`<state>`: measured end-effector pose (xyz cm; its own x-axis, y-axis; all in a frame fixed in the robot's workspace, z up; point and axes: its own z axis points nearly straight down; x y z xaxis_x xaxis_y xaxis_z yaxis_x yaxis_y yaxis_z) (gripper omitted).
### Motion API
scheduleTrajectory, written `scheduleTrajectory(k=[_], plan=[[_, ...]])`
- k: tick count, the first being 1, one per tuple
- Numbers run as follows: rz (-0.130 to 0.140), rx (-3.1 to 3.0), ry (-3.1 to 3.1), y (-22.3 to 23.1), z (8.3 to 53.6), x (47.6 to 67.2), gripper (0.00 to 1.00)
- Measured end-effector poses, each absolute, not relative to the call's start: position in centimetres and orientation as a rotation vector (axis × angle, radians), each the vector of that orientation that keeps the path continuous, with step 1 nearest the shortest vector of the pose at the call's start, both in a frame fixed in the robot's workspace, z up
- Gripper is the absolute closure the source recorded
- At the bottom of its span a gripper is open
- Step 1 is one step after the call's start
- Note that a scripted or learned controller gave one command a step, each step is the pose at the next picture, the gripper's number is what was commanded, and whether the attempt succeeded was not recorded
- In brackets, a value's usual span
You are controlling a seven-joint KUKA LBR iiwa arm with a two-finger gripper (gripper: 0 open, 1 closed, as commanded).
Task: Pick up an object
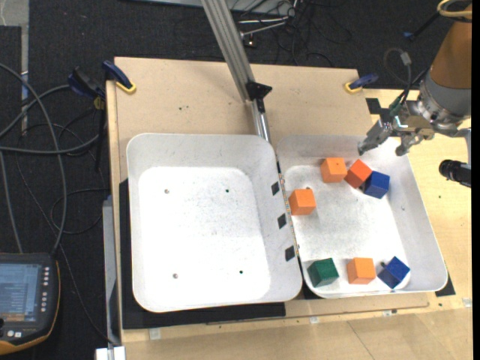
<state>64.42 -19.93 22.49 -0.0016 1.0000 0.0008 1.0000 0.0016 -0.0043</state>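
My gripper (388,139) hangs over the far right corner of the right bin (420,223), fingers spread open with nothing between them. Just below and left of it lie an orange block (334,169), a red-orange block (358,174) and a blue block (376,184), the last two touching. Another orange block (302,201) sits near the bin's left wall. Along the near edge sit a green block (323,271), an orange block (361,270) and a blue block (393,271).
The left bin (199,216) lies beside the right one on the wooden bench. A metal pole (229,40) slants up from between the bins. Blue clamps (112,73) hold the bench's far corners. A pendant (26,298) lies at the lower left.
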Motion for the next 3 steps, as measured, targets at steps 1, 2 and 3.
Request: scheduleTrajectory(k=[1,2,3], plan=[[0.003,-2.217,-2.224,-19.9,22.7,64.5,0.0],[0.004,-2.216,-2.222,-19.0,18.0,64.4,0.0],[0.004,-2.22,-2.22,-19.8,13.1,64.8,0.0]])
